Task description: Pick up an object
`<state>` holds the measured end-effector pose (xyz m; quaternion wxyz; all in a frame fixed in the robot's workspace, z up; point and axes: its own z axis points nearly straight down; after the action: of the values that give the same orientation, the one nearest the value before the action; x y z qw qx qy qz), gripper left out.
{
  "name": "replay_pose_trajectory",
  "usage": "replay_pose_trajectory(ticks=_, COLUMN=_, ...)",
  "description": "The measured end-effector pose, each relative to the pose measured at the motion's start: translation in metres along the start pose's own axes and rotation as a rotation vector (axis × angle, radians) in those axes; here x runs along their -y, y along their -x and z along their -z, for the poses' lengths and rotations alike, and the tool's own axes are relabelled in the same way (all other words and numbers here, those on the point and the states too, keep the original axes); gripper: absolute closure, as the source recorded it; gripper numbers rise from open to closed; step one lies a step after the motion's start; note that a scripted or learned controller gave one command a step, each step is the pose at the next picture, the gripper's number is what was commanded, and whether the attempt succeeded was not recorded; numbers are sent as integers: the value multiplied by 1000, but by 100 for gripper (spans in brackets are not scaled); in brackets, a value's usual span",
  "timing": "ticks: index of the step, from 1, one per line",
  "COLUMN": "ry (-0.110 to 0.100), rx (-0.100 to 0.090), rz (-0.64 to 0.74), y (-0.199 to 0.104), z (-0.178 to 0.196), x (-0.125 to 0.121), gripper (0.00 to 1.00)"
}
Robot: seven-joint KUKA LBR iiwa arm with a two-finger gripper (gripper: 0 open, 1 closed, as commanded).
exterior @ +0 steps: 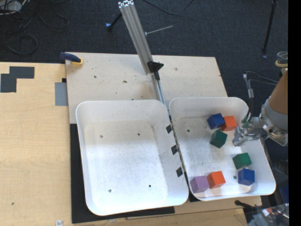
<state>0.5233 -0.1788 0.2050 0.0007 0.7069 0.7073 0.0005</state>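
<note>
You see the gripper [241, 136] hovering over the right bin [207, 102] near its 3 o'clock rim; whether it is spread or pinched, you cannot tell. At its 9 o'clock sits a dark green cube [218, 139], with a blue cube [216, 121] and orange cube [229, 123] touching at 11. A green cube [241, 160], another blue cube [246, 176], a second orange cube [216, 179] and a purple cube [199, 183] crowd 6 o'clock. The left bin [94, 108] lies at 9.

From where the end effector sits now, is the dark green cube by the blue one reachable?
Probably yes: the end effector is beside the dark green cube, open bin floor between.
</note>
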Motion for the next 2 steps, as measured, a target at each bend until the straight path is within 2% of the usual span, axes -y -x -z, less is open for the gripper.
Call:
replay_pose_trajectory(ticks=1, ry=-1, rx=0, rz=1, y=1, z=24, x=-1, gripper=100)
replay_pose_trajectory(ticks=2, ry=-4, rx=-4, rz=5, y=-58, z=32, x=2, gripper=100)
